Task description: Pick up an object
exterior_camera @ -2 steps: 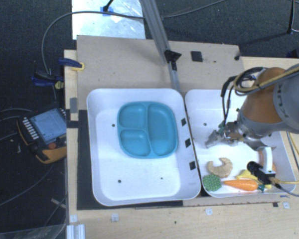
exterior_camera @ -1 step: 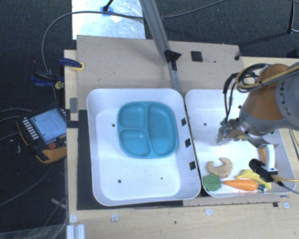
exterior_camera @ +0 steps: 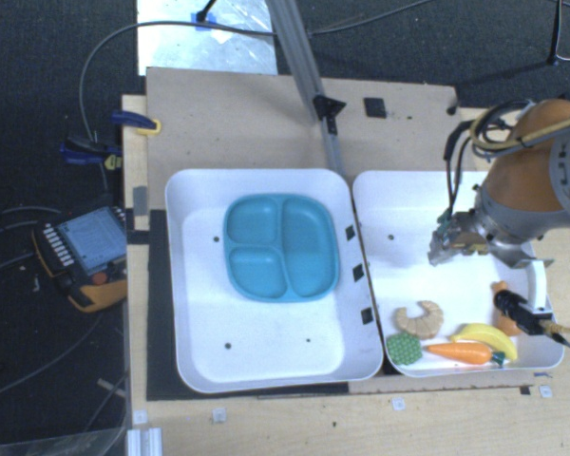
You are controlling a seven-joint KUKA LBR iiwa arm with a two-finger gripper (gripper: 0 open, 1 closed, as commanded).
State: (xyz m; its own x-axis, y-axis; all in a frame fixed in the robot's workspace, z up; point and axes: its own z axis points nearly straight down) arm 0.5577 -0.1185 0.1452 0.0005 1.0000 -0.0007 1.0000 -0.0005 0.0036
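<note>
A blue divided plate (exterior_camera: 282,247) sits in my left bin (exterior_camera: 195,350). In the right bin (exterior_camera: 399,207), a tan croissant (exterior_camera: 419,318), green broccoli (exterior_camera: 405,349), orange carrot (exterior_camera: 459,352) and yellow banana (exterior_camera: 486,337) lie below my tool (exterior_camera: 444,245), apart from it. The tan bench (exterior_camera: 228,112) stands on dark carpet (exterior_camera: 47,65).

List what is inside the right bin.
The right bin holds a croissant, a green broccoli-like piece, a carrot and a banana. The arm and end effector cover part of the bin's right side, so more may lie there.
</note>
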